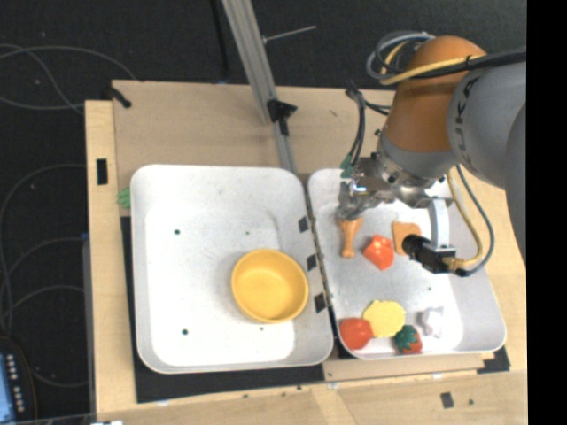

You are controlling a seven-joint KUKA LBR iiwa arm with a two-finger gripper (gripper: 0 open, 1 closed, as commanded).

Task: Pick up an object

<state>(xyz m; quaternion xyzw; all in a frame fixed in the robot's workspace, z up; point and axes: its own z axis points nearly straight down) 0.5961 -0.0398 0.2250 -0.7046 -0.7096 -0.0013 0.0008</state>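
The claw (pixel 353 204) hangs over the right bin (pixel 469 312), at the twelve o'clock end of an orange stick (pixel 350 237); whether it grips cannot be told.

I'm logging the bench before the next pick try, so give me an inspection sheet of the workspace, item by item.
Surface: wooden bench bearing two white bins, the left bin and the right bin, side by side.
Job's things: yellow bowl in the left bin; in the right bin an orange stick-shaped toy, a red-orange toy, a red toy, a yellow toy, a green and red toy and a small white piece.
Clutter: nothing seen.
Hand: the hand hangs just above the stick-shaped toy.
Cables: hoses loop along the arm; thin wires on the dark floor at left.
Surroundings: slanted metal pole, dark floor.
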